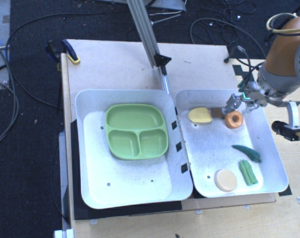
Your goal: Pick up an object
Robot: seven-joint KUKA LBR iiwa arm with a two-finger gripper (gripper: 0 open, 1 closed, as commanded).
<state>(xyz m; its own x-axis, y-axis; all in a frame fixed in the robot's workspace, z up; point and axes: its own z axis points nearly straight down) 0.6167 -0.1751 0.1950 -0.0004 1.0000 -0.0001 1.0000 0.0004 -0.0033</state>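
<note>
- Arm reaches in from the right; gripper [237, 104] sits low over the back of the right bin [269, 133], right at the orange ring [234, 119], a donut-like toy.
- Can't tell if the gripper is released or clenched; its tip is too small and cluttered to read. No sign that anything is held.
- Likely target, my guess: the orange ring, since it's just below the gripper. It lies flat on the bin floor near the back wall, round, with a dark hole in the middle.
- To do it well: centre over the ring, drop straight down, pinch across the rim or one side through the hole, lift slowly.
- Watch the yellow piece [200, 115] and the brown bit [217, 113] beside it, both close on the ring's left; don't nudge them.
- Other items in the right bin, well apart: green pepper [247, 152], green beans [248, 173], and a pale round disc [225, 179].
- Left bin [90, 182] holds a green divided plate [137, 131].
</note>
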